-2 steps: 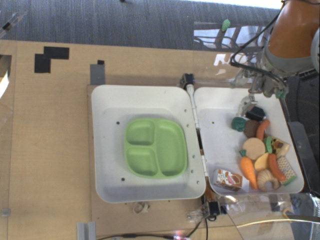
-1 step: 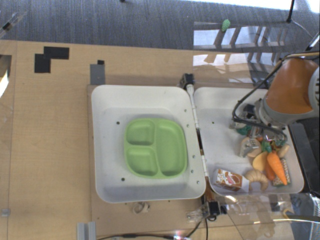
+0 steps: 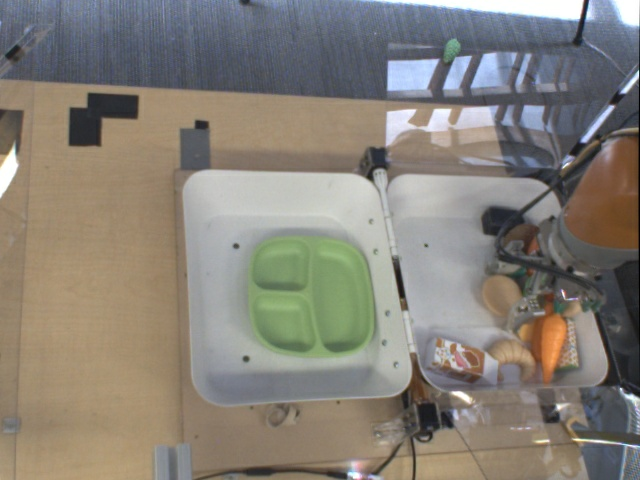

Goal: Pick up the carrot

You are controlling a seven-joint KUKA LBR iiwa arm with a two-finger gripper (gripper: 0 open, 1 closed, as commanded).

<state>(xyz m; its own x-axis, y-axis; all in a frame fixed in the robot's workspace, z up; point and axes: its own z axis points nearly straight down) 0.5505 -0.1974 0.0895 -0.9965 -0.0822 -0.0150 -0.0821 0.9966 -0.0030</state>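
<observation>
The arm [image 3: 603, 203] comes in from the right side and bends down over the right-hand part of the bench. Its orange band shows broad and rounded near the edge, with the grey wrist ring just below it. Dark cables loop out from the wrist toward the left. Beneath the wrist the gripper [image 3: 545, 310] points downward, low over the bench. Its metal parts crowd together under the wrist, and how the fingers stand is not clear from here.

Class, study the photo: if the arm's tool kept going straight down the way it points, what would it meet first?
Most likely the carrot, lying right under the tool in the right bin. Depth is hard to judge from above.
</observation>
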